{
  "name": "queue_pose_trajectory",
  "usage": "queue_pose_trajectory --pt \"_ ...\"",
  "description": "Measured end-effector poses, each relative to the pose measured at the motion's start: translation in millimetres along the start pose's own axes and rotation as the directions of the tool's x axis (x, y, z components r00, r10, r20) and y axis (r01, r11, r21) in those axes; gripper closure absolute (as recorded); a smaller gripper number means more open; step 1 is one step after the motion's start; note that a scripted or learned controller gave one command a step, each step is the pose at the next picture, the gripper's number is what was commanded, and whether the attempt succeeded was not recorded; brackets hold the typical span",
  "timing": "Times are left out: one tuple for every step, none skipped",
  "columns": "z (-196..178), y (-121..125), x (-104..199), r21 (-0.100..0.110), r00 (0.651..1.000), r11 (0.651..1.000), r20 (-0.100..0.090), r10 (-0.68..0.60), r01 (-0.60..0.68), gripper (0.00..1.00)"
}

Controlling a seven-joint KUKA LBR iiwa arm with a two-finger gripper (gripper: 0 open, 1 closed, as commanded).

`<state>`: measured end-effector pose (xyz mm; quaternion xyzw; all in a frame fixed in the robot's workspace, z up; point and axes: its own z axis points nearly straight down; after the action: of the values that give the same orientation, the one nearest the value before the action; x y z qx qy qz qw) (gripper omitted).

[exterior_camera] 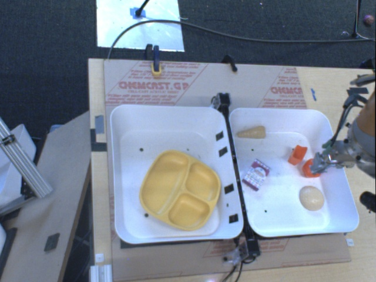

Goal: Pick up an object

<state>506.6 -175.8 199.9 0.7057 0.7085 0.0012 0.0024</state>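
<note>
The right bin holds several small objects. A tan horn-shaped piece lies near its back wall. An orange block stands right of centre, with a round orange-red piece just below it. A small red-and-white packet lies near the divider, and a cream ball sits near the front right. My gripper reaches in from the right and hangs low at the right edge of the orange-red piece, touching or almost touching it.
The left bin holds a yellow divided tray. Black clips line the divider between the bins. A cable runs across the dark floor behind the bench. The grey arm covers the right bin's right rim.
</note>
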Motion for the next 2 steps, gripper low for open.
queue_pose_trajectory --pt "-46.1 6.6 -6.0 -0.002 1.0 1.0 0.001 0.0 0.0 1.0" --pt "-43.8 20.5 56.4 0.002 1.0 1.0 -0.003 -0.008 0.008 1.0"
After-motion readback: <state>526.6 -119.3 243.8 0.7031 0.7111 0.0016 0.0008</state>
